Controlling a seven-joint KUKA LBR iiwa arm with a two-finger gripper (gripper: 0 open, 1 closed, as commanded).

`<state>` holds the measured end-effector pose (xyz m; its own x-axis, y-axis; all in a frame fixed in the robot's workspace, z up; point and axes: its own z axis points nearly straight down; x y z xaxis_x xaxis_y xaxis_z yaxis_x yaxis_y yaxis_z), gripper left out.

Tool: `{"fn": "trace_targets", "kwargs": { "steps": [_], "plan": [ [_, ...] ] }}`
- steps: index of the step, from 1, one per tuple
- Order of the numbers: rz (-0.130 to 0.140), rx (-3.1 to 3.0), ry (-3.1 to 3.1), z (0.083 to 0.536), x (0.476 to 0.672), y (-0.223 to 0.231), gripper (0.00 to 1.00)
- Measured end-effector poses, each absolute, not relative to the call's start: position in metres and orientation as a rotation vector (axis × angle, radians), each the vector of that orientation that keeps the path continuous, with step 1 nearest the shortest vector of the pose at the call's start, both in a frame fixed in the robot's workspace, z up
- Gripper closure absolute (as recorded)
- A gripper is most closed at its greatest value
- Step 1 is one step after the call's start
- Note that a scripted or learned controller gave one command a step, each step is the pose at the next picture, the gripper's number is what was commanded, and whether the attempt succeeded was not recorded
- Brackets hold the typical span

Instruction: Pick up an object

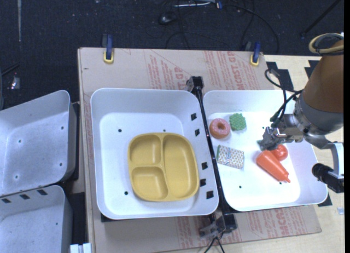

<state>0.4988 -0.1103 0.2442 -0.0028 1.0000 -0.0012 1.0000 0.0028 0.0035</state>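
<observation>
The right bin (306, 194) holds several small things. An orange carrot (273, 166) lies toward its right side, with a red piece (281, 152) touching its upper end. My gripper (272, 139) hangs just above and to the left of the red piece, at the carrot's upper end. A pink donut (220, 128) and a green knobbly piece (237, 121) sit near the bin's upper left. Below the donut lies a small green-patterned pouch (230, 156). Nothing is visibly lifted off the bin floor.
The left bin (109, 191) holds a yellow divided plate (163, 166). A black divider (206, 139) runs between the bins. The arm's grey and orange body (327, 96) overhangs the right bin's right edge. Spare white bins (33, 137) lie off the bench at left.
</observation>
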Motion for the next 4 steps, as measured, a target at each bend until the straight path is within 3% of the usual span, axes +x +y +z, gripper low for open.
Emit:
{"fn": "trace_targets", "kwargs": {
  "steps": [4],
  "plan": [
    [-0.002, 2.214, 2.233, 0.220, 0.502, 0.082, 1.00]
  ]
}}
